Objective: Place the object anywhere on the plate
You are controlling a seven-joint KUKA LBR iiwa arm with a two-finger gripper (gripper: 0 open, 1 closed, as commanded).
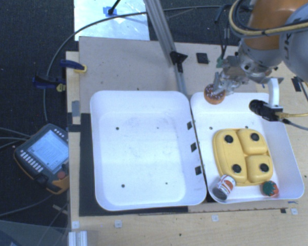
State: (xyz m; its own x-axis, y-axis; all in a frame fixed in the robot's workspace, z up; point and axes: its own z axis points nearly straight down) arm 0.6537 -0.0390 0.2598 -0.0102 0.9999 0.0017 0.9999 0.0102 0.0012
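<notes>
1. Camera view, nearest edge: a small can (224, 186) lies on its side in the right bin (292, 173), beside a strawberry (269, 188).
2. Behind them sits the yellow divided plate (244, 156).
3. Farther back, at the bin's far left rim, my claw (219, 88) hangs over a sprinkled donut (213, 94); whether it grips the donut, or how wide it stands, I cannot tell.
4. The left bin (143, 147) lies alongside.

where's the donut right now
In the camera view the donut sits at the far left corner of the right bin, just under the gripper and beyond the yellow plate.
</notes>
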